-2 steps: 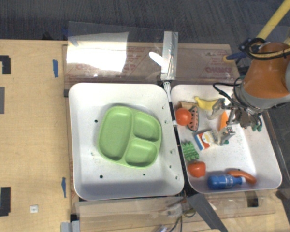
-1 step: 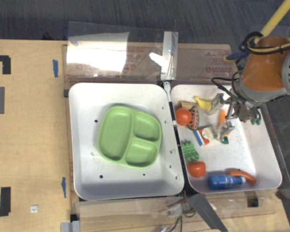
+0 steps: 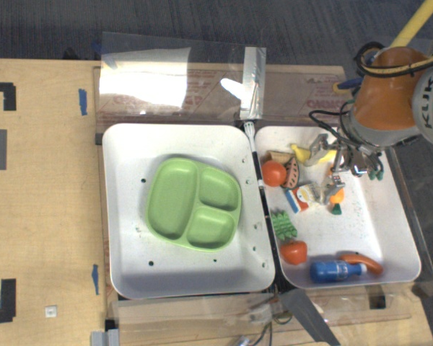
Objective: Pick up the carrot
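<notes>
— Blue bottle [image 3: 332,270] sits nearest, at the right bin's [image 3: 400,225] near edge. Where's the carrot?

— Small, orange with a green tip, the carrot [image 3: 335,200] lies mid-bin, directly under my gripper [image 3: 335,181].

— How will it handle?

— Light, stiff, smooth plastic, I judge; I'd pinch across the thick orange body.

— Holding it?

— I cannot tell; my hand blocks that.

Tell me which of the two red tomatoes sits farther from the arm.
The tomato beside the blue bottle, low in the right bin; the other tomato lies higher up.
</notes>
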